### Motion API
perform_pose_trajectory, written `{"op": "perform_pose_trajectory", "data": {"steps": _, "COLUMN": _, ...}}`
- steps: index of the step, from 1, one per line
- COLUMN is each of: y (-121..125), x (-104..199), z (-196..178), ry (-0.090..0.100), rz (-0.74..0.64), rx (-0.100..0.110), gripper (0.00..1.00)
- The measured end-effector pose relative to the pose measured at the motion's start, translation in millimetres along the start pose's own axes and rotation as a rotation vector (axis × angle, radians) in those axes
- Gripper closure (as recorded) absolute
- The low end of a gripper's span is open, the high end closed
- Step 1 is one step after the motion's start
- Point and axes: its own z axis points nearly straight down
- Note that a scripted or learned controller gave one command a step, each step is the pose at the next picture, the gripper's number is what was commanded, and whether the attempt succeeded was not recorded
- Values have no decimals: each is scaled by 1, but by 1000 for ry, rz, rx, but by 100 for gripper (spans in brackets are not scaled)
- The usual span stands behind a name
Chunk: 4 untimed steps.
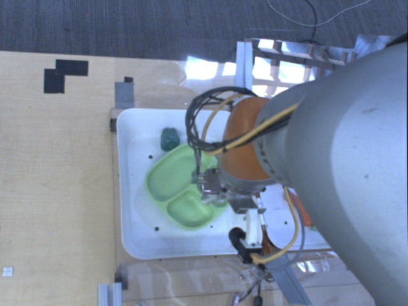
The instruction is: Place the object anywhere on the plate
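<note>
I see the arm point(344, 145) filling the right side, reaching over the bin point(131, 234) on the bench point(57, 190). The green plate point(167, 177), split into compartments, lies in the bin. The object point(169, 139), a small teal lump, sits just beside the plate's upper rim, on the bin floor. Whether the gripper is open or shut I cannot tell. I'd centre over the lump, descend straight, and keep clear of the plate's rim.

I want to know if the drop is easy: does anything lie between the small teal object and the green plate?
Nothing visible does. The teal object lies in the white bin just beside the green plate's upper rim. The end effector hangs over the plate's right side.
</note>
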Motion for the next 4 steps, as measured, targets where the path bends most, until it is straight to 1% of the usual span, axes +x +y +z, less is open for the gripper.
{"op": "perform_pose_trajectory", "data": {"steps": 1, "y": -7, "x": -52, "z": -60, "ry": -2, "rz": -40, "rx": 6, "gripper": 100}}
{"op": "perform_pose_trajectory", "data": {"steps": 2, "y": 10, "x": -70, "z": -59, "ry": -2, "rz": 3, "rx": 6, "gripper": 100}}
{"op": "perform_pose_trajectory", "data": {"steps": 3, "y": 6, "x": -42, "z": -59, "ry": -2, "rz": -92, "rx": 8, "gripper": 100}}
{"op": "perform_pose_trajectory", "data": {"steps": 4, "y": -13, "x": 80, "z": -4, "ry": -2, "rz": -130, "rx": 9, "gripper": 100}}
